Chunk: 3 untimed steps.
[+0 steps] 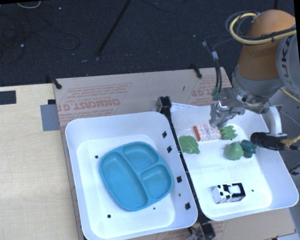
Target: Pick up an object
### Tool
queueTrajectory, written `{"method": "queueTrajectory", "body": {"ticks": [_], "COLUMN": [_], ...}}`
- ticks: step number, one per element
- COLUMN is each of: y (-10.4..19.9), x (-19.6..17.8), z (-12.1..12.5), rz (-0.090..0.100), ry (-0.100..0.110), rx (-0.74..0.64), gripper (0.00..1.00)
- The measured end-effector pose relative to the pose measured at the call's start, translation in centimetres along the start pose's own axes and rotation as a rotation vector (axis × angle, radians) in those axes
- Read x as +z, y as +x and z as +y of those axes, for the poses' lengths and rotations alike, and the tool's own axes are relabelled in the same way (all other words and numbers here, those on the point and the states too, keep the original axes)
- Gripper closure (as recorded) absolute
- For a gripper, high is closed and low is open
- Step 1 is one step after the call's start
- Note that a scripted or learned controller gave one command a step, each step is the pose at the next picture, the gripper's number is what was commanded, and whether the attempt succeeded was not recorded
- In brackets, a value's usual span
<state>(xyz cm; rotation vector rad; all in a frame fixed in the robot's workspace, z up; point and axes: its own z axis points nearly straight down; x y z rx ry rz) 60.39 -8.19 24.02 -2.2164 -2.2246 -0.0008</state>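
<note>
The gripper [220, 119] hangs over the upper part of the right bin [276, 183], at about 12 o'clock of that bin's floor, and whether it is open or closed cannot be told from this slanted view; nothing can be seen held in it. Just below it, at about 6 o'clock from the tool, lie a red-and-white packet [206, 132] and, just beside that at 3 o'clock, a small green leafy piece [228, 132]; both sit so close under the gripper that contact cannot be ruled in or out. A green lump [189, 144] rests at about 8 o'clock from the gripper, near the divider between the 2 bins. A rounder green object [233, 151] with a teal piece [247, 148] touching its 3 o'clock side lies at about 5 o'clock from the tool, a little apart from it. A black-and-white toy [228, 193] sits well apart at 6 o'clock, near the bin's lower edge. The left bin [83, 145] holds a blue divided plate [135, 175] with 3 compartments, tilted across its floor. The arm's orange band [267, 40] shows at 1 o'clock from the gripper.
</note>
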Motion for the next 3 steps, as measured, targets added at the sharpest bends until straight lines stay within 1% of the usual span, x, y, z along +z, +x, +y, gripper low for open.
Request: {"method": "queueTrajectory", "body": {"ticks": [1,2,3], "y": [5.3,10.2,15.2], "x": [1.4,0.5,-0.1], "z": [0.8,1.2,2.4], "rz": [0.001,0.000,0.000], "ry": [0.004,0.002,0.001], "rx": [-0.001,-0.001,-0.001], "gripper": [1.00,1.00,1.00]}}
